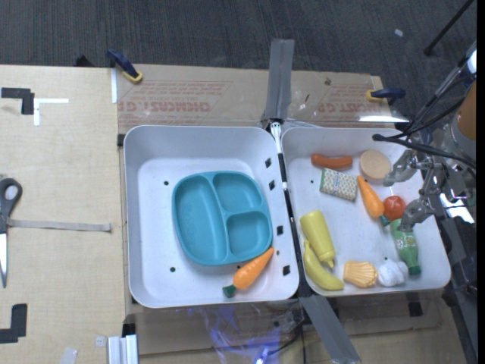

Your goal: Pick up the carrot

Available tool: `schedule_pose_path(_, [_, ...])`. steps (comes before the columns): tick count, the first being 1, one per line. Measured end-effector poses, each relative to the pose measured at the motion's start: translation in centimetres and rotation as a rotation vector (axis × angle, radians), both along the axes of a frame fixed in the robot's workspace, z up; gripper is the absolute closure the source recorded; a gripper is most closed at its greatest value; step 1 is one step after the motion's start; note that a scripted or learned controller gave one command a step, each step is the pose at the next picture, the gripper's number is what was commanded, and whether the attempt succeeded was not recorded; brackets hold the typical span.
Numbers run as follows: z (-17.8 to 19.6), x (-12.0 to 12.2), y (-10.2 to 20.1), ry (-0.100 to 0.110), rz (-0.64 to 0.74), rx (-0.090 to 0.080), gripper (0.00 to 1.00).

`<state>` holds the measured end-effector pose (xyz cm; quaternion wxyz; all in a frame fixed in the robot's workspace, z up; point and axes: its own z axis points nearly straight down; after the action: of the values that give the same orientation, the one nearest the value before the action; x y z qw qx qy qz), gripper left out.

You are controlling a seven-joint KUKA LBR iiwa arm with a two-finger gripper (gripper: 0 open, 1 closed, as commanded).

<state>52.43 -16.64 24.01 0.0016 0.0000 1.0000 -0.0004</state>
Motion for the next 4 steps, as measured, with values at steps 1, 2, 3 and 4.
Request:
schedule_pose_path(1, [-14.0, 5.6, 0.4, -0.012, 0.089, -0.004, 0.0])
schedule_pose_path(2, [-12.7, 6.0, 0.5, -0.024, 0.092, -0.006, 1.0])
schedule_pose_path(3, [-12.8, 6.0, 0.5, -0.024, 0.092, -0.006, 0.0])
schedule_pose_path(4, [-11.7, 6.2, 0.6, -0.029, 0.094, -0.008, 1.0])
